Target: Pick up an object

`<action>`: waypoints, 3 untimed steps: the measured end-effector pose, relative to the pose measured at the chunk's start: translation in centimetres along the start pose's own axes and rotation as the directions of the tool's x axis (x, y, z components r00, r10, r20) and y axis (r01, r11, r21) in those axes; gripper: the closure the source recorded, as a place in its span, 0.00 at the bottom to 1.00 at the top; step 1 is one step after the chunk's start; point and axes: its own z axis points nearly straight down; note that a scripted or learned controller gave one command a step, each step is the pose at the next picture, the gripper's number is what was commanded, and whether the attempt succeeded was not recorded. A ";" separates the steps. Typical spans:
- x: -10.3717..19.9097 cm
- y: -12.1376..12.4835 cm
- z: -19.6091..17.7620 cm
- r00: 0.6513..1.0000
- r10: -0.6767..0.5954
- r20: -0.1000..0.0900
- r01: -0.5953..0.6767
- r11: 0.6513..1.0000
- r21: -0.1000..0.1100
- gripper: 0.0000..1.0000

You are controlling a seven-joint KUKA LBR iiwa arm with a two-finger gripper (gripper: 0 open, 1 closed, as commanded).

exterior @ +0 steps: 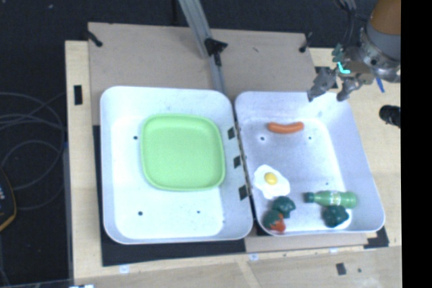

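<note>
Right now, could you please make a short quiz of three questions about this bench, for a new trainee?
1. True or false: the green plate lies in the left bin.
2. Which thing in the right bin lies nearest the hand?
A. fried egg
B. sausage
C. green bottle
3. Fill in: the hand hangs over the right bin's far ____ corner.

Key: 1 true. 2 B. 3 right.
</note>
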 end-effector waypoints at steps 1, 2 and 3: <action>0.0 0.0 0.0 1.000 0.000 0.000 0.000 1.000 0.000 0.00; -0.6 0.7 5.7 1.000 0.001 0.000 -0.001 1.000 0.005 0.00; -0.6 -0.1 11.7 1.000 0.000 0.000 0.000 1.000 0.005 0.00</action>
